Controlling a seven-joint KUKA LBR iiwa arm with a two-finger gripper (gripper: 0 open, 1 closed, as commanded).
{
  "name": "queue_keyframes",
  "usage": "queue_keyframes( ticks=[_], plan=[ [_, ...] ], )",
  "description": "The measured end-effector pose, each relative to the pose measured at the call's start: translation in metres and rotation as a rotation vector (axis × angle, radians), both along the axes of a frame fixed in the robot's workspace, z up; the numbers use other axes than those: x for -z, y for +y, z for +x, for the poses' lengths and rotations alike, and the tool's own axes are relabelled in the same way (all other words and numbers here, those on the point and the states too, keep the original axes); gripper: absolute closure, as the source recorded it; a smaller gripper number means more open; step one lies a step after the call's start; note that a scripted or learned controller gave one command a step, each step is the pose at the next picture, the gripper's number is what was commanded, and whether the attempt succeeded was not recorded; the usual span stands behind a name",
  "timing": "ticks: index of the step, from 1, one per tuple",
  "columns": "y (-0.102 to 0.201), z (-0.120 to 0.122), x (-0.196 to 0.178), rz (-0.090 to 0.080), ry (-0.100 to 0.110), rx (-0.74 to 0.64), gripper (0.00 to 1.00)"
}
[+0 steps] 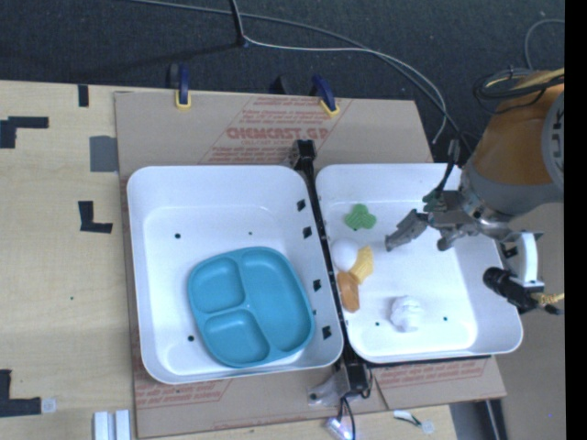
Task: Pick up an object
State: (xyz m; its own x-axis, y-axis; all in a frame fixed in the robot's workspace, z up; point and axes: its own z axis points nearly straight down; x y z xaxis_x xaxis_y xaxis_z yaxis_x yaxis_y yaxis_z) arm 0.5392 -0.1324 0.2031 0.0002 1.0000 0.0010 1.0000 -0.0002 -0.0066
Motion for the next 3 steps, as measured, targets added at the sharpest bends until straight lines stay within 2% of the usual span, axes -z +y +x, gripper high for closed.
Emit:
queue_keyframes(
  ticks=[1,3],
  plan=[
    [0.0,0.001,-0.003,-0.001,-0.006,-0.001,0.0],
    [-0.001,0.007,0.086,0.0,-0.002,0.0,0.0]
  ],
)
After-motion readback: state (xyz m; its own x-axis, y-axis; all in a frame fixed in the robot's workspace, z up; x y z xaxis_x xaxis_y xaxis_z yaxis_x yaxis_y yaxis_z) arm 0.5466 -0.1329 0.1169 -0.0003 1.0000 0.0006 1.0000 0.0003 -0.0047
